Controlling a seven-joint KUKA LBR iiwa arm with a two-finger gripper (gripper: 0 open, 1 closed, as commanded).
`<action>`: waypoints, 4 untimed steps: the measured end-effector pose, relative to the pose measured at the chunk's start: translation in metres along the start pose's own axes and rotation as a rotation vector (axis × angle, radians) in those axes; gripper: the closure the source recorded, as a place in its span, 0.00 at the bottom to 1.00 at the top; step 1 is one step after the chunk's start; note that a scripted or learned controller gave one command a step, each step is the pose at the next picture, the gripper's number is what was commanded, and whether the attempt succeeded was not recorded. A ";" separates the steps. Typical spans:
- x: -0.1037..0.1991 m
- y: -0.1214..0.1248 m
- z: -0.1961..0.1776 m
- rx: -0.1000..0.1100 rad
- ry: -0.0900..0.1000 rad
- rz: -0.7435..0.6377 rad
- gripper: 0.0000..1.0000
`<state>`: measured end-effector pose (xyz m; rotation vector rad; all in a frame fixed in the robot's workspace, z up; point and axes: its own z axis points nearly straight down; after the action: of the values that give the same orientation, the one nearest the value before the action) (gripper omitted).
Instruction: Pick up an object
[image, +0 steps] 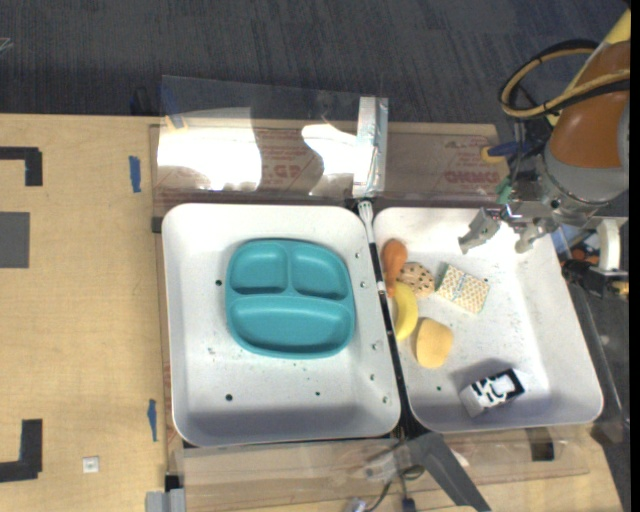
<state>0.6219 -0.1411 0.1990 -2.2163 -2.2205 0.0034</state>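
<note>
Black-and-white block (494, 389) sat lowest in the right bin (560, 330), arm mostly cut off, its fingers (478, 233) spread over smooth plastic, pinching nothing.

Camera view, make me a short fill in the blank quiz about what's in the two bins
1. The teal divided plate lies in the ____ bin.
2. The banana lies against the right bin's ____ wall.
3. The gripper hovers over the ____ bin.

Missing words: left; left; right
</note>
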 end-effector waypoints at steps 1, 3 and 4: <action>-0.005 -0.012 0.098 -0.017 -0.003 0.014 0.00; -0.022 -0.053 0.112 -0.008 -0.002 -0.138 0.00; -0.027 -0.024 0.113 -0.007 -0.003 0.001 0.00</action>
<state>0.5970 -0.1677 0.0862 -2.2222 -2.2243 -0.0016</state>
